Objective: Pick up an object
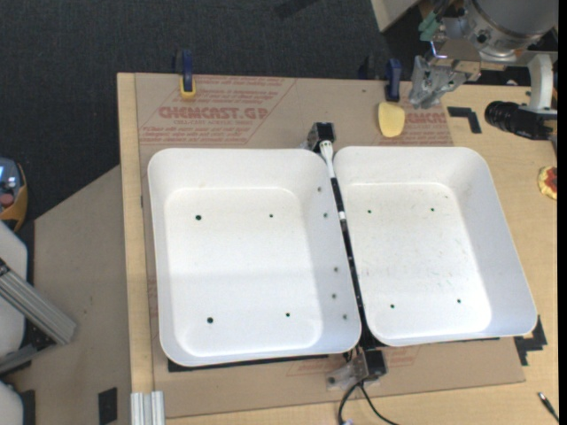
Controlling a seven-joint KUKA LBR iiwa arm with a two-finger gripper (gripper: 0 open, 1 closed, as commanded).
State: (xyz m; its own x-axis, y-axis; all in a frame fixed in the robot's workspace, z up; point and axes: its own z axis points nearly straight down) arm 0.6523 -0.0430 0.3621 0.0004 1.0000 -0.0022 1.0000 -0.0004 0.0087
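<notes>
The small pale-yellow rounded block (391,119) lies on the brown cardboard sheet (230,109), outside and just behind the far rim of the right-hand shallow white plastic bin (496,237); the metal two-finger pincer (429,90) hangs near it, up and to the right in the view; whether it is wide or narrow I cannot tell. The block's longer axis runs roughly away from the camera; I judge a short shift leftward and toward the bins would centre the pincer over it.
</notes>
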